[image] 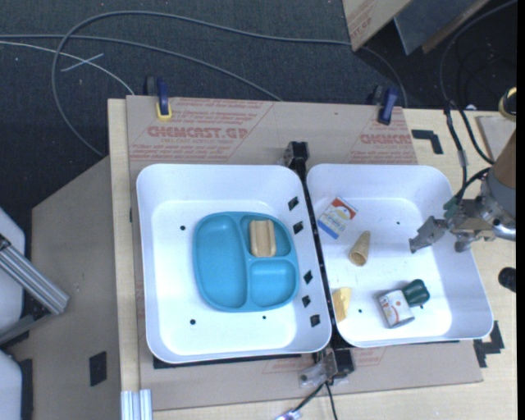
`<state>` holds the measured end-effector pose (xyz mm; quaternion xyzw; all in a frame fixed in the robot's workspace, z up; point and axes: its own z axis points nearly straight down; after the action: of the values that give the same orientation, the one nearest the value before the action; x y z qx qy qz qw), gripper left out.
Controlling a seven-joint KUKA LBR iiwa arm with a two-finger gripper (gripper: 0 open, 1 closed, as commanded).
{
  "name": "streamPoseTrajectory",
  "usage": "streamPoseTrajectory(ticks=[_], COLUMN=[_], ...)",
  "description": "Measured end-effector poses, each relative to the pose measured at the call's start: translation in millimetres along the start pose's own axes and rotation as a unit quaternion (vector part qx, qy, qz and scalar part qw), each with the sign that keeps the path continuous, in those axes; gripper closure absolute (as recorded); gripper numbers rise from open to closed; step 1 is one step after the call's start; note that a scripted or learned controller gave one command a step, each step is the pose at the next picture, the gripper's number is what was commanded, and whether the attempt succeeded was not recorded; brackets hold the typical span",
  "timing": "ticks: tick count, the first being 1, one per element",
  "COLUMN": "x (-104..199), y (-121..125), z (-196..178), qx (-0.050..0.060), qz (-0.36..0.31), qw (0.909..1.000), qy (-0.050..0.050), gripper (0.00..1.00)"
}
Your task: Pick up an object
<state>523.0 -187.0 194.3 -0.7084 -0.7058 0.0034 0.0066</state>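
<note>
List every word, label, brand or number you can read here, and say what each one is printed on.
"CHEMCAST GP", in red, partly readable: on the protective film of the board under the bins, above the left bin.
The same red print repeats above the right bin, too blurred to read in full.
Small carton with blue and red print: too small to read.
White and red package: too small to read.
Cardboard box at the top edge: print unreadable.

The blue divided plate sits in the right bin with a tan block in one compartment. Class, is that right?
Not quite. The camera view shows the blue divided plate in the left bin, not the right one. The tan block does lie in one compartment.
</note>
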Motion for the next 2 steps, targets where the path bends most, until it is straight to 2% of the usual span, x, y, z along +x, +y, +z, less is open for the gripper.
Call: streamPoseTrajectory(ticks=[1, 2], x=[0, -3], y=[3, 13], z=[-7, 47], qx=[-0.007, -0.004], qz=[-0.002, -0.002], qw=[1.0, 1.0], qy=[-0.002, -0.001], gripper=[0.0, 0.0])
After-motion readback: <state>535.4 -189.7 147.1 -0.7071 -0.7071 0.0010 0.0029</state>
